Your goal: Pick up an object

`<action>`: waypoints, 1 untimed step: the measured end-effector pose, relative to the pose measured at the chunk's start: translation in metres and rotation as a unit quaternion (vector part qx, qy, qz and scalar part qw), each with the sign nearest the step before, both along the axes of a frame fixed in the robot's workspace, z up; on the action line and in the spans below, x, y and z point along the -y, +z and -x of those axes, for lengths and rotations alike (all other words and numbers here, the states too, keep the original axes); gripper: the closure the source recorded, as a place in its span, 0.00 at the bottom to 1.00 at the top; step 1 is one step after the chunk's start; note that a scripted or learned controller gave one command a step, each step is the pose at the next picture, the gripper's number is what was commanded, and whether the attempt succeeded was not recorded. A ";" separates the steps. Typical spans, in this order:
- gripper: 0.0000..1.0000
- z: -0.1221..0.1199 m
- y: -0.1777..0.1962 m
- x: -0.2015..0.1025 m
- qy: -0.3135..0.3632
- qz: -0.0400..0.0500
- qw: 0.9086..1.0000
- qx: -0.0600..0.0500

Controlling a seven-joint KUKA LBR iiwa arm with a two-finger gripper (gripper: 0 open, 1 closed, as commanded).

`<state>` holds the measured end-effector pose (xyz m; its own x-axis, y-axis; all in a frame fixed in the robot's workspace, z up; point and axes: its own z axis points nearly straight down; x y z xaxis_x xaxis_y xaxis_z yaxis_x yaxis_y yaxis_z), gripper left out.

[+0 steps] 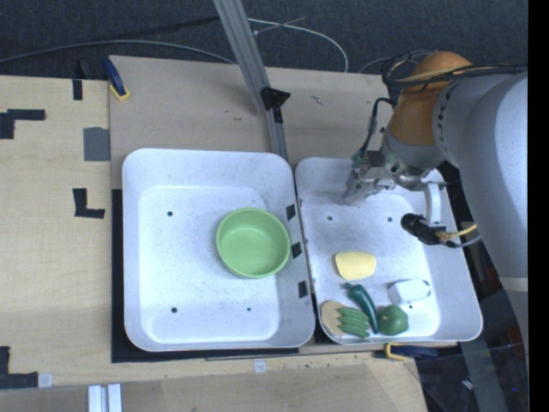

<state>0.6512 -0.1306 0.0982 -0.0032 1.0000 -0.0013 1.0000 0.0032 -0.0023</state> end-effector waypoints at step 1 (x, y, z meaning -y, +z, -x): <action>1.00 0.001 0.044 -0.005 -0.001 -0.001 1.000 0.003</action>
